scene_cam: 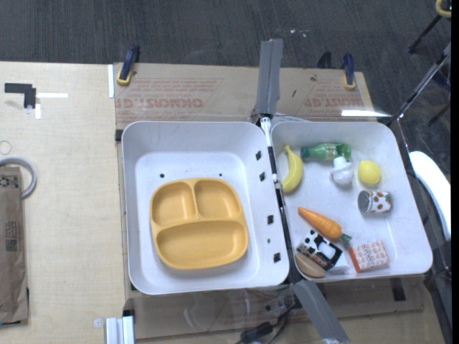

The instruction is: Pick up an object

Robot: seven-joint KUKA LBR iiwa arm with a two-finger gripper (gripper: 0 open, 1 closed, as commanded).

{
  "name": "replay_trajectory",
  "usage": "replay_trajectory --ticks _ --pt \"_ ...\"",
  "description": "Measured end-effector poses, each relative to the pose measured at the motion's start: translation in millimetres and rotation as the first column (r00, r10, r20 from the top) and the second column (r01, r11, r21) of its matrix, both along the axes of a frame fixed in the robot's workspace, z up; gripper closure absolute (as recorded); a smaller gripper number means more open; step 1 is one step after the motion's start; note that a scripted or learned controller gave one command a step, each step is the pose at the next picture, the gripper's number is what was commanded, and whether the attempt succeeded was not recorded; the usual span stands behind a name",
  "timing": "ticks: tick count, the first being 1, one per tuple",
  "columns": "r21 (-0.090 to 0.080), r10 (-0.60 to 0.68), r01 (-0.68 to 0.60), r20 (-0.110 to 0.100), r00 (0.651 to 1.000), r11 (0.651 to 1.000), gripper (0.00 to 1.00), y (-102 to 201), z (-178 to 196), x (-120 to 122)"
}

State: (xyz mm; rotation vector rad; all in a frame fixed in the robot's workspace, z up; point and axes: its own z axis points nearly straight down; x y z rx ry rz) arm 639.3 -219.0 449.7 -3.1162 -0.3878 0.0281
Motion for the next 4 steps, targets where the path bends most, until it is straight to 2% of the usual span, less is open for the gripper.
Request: replay_trajectory --ticks 3,4 --pt "0.000 0.017 -0.017 -0.023 1.000 1.000 1.00 4.7 18.0 4.1" --pt "0.001 -0.045 0.045 0.011 0.999 0.999 1.00 16.7 -10.7 -8.2"
